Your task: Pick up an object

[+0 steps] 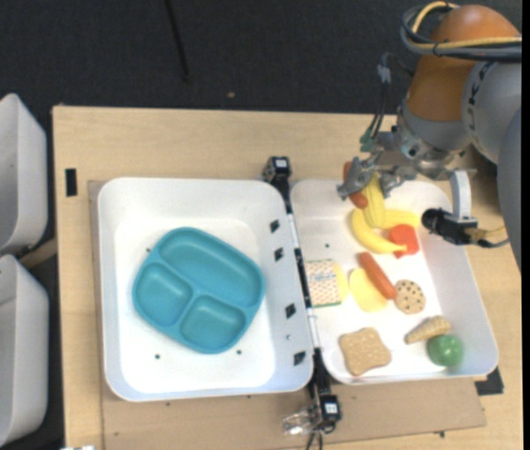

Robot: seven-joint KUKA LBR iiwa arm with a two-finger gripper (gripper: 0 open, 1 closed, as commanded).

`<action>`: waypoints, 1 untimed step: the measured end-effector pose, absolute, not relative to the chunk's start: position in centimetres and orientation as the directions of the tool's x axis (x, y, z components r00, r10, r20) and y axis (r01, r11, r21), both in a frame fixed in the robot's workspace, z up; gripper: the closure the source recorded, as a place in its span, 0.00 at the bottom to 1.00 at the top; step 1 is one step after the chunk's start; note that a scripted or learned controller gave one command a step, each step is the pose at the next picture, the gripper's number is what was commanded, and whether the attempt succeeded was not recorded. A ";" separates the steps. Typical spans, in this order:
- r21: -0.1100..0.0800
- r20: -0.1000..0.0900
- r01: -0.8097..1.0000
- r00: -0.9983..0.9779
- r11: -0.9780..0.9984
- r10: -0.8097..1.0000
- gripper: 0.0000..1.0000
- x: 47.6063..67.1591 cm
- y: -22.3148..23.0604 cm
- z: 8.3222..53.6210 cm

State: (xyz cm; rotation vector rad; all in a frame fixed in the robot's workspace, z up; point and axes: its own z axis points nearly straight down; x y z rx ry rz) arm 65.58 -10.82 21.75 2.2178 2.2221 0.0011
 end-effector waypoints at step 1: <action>0.002 -0.001 1.000 -0.003 0.003 1.000 1.00 65.7 -10.9 24.1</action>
